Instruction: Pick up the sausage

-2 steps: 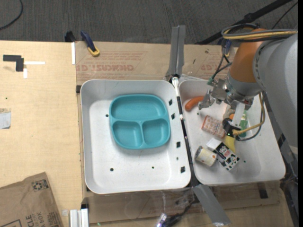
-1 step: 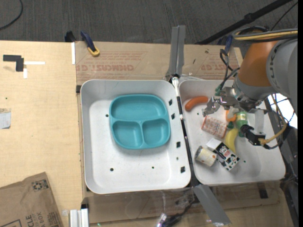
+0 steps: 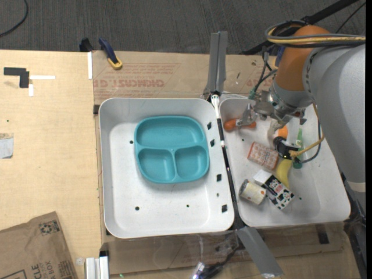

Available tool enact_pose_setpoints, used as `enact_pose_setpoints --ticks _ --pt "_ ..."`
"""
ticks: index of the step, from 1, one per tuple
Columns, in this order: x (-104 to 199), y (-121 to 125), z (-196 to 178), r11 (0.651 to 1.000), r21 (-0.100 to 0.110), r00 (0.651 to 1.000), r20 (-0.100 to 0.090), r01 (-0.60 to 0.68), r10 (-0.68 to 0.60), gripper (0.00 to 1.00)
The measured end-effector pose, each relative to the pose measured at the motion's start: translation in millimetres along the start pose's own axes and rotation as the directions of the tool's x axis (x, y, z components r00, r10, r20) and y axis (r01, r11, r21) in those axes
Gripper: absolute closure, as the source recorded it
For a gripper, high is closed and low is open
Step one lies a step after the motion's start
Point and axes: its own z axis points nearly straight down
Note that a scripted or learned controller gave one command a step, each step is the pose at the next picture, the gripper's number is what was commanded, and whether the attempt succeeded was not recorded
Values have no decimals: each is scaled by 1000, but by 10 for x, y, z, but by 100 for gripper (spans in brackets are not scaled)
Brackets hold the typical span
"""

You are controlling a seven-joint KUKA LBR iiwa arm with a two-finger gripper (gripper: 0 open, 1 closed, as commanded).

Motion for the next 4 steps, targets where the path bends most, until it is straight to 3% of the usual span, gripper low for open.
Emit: enact_pose_setpoints --ticks 1,2,3,4 --pt "19 21 -113 1000 -10 1000 -3 3 -3 100" --pt "169 -30 -988 967 -12 967 1 254 -254 100" --pt "-167 -187 -285 977 -10 977 0 214 -214 100" --pt "-165 -184 -292 977 -12 977 0 214 -214 0"
